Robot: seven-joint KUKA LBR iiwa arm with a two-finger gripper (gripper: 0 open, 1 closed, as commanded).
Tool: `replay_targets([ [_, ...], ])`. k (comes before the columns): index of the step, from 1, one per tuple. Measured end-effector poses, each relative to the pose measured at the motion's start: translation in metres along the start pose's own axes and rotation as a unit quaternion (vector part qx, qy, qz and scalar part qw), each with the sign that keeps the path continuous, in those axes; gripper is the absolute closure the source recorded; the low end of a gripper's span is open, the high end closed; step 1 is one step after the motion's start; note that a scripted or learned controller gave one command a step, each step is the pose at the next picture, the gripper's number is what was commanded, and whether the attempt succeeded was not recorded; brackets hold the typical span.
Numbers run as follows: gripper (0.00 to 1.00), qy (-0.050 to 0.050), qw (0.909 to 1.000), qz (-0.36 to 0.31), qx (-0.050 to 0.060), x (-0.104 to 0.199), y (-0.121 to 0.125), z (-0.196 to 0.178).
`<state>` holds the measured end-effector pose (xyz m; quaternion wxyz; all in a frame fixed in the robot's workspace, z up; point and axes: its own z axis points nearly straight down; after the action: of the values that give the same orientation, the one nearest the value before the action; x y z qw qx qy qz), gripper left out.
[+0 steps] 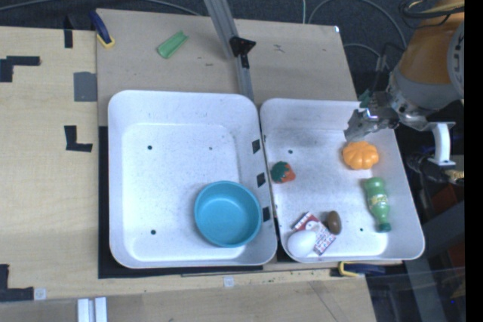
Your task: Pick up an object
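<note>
Your gripper [359, 124] hovers just above the orange pumpkin-shaped toy [360, 154] in the right bin [302, 117]. You cannot tell its grip state from here, and nothing shows in its hold. The pick is not yet made; the toy rests on the bin floor.

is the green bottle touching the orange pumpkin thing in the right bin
Apart. The camera view shows a strip of white bin floor between the green bottle and the orange pumpkin above it.
</note>
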<state>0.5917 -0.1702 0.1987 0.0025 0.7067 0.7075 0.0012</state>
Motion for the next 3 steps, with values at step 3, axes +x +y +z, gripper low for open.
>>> replay_targets([
  [3, 1.00, 0.001, 1.0000, -0.003, 0.003, 0.052, 0.003, -0.085],
])
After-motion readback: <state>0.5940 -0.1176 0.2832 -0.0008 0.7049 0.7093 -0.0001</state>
